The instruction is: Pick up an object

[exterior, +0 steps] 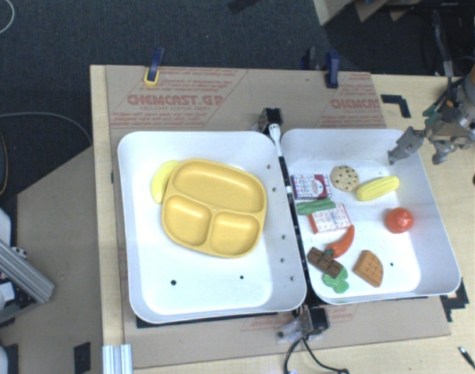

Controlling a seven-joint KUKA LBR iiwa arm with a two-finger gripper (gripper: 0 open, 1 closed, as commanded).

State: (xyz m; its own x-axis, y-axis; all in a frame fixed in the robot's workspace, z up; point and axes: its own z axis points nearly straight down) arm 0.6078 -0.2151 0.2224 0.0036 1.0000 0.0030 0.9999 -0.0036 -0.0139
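Both bins are white: the left bin (pixel 136 232) and the right bin (pixel 424 255). The divided tray (pixel 214 207) is yellow. At 3 o'clock of the right bin lies a red tomato (pixel 398 220); toward 12 o'clock, a yellow corn cob (pixel 377 187) and a tan cookie (pixel 345 178) with dark dots. The waffle (pixel 369 268) is orange-brown.

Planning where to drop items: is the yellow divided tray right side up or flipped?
Right side up. The yellow tray in the left bin shows its three sunken compartments facing the camera, with nothing in them.
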